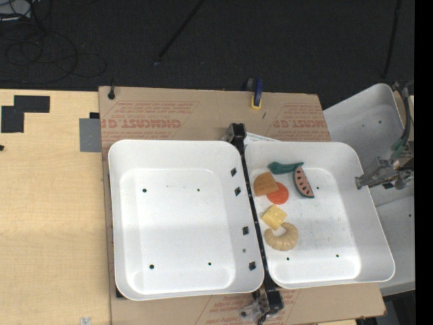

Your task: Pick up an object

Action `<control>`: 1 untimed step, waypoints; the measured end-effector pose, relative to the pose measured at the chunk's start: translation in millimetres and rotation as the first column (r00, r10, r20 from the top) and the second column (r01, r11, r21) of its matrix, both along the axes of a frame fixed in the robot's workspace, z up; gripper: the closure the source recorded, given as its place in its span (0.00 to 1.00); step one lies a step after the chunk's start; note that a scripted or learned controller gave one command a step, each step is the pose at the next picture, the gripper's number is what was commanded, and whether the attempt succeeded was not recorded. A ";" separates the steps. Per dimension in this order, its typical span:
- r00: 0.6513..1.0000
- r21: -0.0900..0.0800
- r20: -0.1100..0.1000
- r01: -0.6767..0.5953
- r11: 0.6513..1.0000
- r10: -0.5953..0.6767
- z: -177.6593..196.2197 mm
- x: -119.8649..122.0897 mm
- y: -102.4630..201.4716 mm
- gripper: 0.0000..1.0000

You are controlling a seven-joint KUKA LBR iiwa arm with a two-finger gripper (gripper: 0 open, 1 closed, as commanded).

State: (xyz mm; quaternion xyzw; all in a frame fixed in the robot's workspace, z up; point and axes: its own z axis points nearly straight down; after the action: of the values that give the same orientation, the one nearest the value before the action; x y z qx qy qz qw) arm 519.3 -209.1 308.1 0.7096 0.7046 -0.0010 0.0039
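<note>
Two white bins sit side by side on a cardboard sheet (203, 114) on the bench (47, 215). Left bin (122, 215) bare inside. Right bin (365, 249) holds a cluster near its left wall: teal piece (284, 167), watermelon slice (304, 182), orange wedge (264, 183) touching a red-orange round piece (278, 195), yellow block (274, 217) just above a tan ring (281, 237). End effector (379, 175) at the right bin's right rim, apart from the objects; cannot tell its state.

Cardboard sheet (203, 114) under bins: red print, upside down, partly legible, reads roughly "CHEMCREST"; repeated at right (298, 124).
</note>
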 end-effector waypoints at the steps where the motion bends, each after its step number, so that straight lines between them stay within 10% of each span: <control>1: 1.000 0.007 -0.007 -0.002 1.000 0.002 6.9 -0.9 3.7 1.00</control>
State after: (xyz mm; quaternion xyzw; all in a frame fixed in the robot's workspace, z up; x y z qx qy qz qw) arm 518.4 -205.4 315.1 0.7087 0.7055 -0.0009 -0.0010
